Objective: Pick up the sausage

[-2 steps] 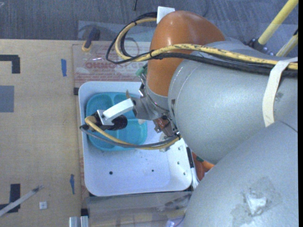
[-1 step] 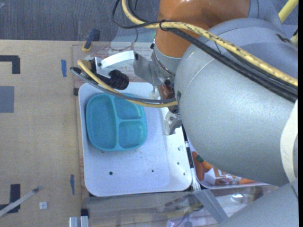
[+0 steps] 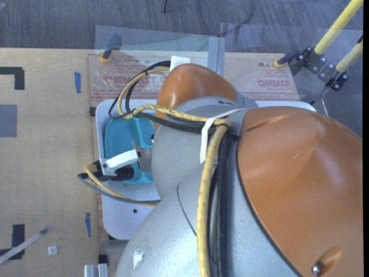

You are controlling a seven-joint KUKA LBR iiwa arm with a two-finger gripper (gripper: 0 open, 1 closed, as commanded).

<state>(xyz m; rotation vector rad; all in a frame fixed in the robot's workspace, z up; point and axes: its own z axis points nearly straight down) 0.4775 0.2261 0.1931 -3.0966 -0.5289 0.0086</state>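
Observation:
My grey and orange arm (image 3: 259,178) reaches in from the right and covers most of both white bins. At its left end a blue wrist housing (image 3: 124,140) hangs over the left bin (image 3: 101,133), with a white tag (image 3: 120,161) and black and yellow cables (image 3: 101,180) around it. The gripper sits below this housing, over the left bin's left half. Whatever lies in the bins under the arm is hidden.
A bare corner of the left bin's floor (image 3: 124,218) shows at the lower left. The wooden bench (image 3: 46,154) stretches to the left, with blue tape marks and black squares. Yellow rods on a clamp (image 3: 331,45) stand at the top right.

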